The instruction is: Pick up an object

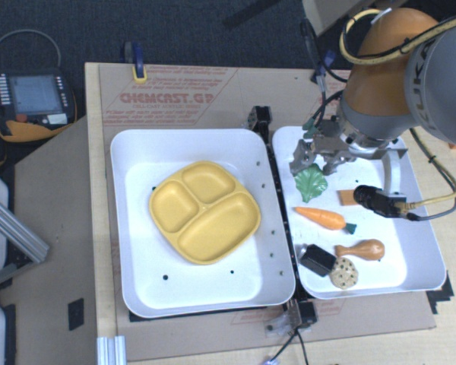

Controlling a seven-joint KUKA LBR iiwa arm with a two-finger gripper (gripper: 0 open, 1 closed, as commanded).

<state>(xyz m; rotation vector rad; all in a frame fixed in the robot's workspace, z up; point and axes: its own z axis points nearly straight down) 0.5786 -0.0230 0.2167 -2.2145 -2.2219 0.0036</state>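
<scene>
Fingers [313, 160] clamp a green leafy toy [311, 182]; bench board [167, 97] reads "CHEMCAST".

Overall light: bright and even, seemingly from overhead; both white bins [129, 204] read clean without blown-out patches.
Shadows: soft and short; a faint one hugs the yellow divided plate [205, 211] along its lower edge (compartment ridges are shaded gently too).
Glare: mild sheen on the arm's orange band [387, 48]; small highlight on the brown gourd-shaped toy [362, 249].
Background: dark blue floor at top is dim, low in detail.
Focus: bench centre acceptably sharp; printed lettering on the cardboard [167, 96] legible but soft.
Blur: arm housing at upper right soft, close to lens.
Resolution: coarse; small items look grainy.
</scene>
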